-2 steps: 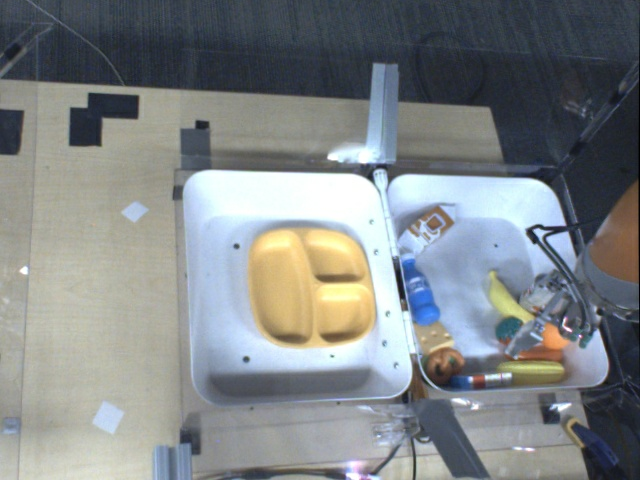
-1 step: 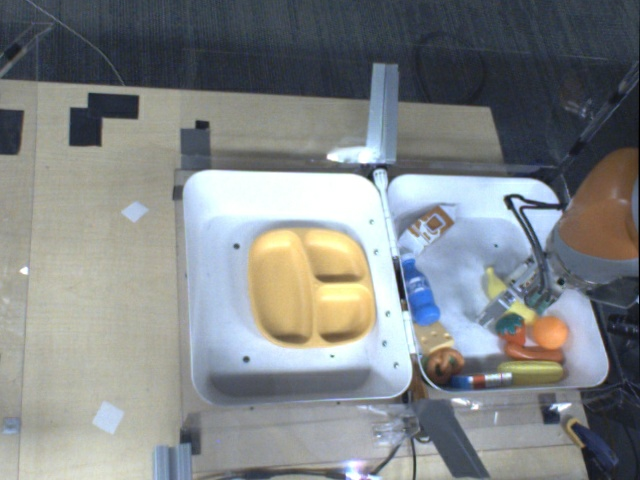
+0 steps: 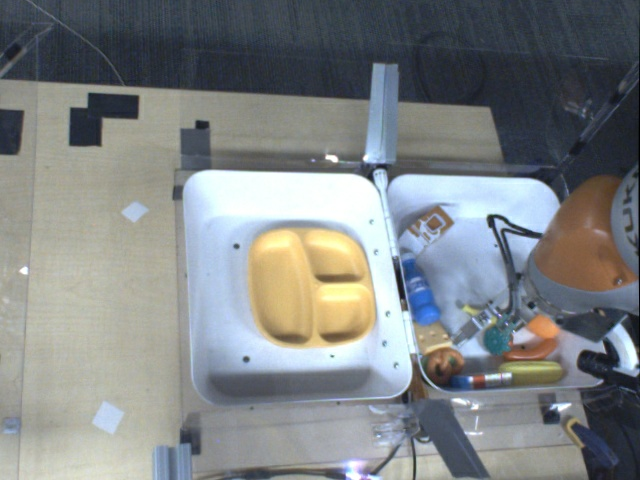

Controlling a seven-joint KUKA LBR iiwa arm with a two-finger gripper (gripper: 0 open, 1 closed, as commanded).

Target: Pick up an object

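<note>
Nearest the camera, along the lower edge of the right bin [image 3: 470, 183], lay a row of small things: a red-and-yellow round item [image 3: 441, 363], a slim marker-like stick [image 3: 478, 379], and a yellow-green oblong piece [image 3: 532, 372] to its right. Just above these sat a teal object [image 3: 497, 340] and an orange object [image 3: 537, 335], close together. Toward the bin's left wall a blue bottle [image 3: 419, 293] lay lengthwise, and a brown-and-white carton [image 3: 430, 227] rested above it, near the upper left of that bin. At the right of the frame the arm [image 3: 583, 243], its orange band prominent, reached over the right bin with a black cable looped beside it. Its gripper [image 3: 490, 318] was seen low in the bin, just above and beside the teal object; whether the jaws were parted or closed could not be told, and no item was seen between them. At the centre of the frame, the left bin [image 3: 215, 268] held a yellow divided tray [image 3: 310, 286], well apart from the gripper. Both bins stood side by side on the pale wooden bench [image 3: 90, 298].
</note>
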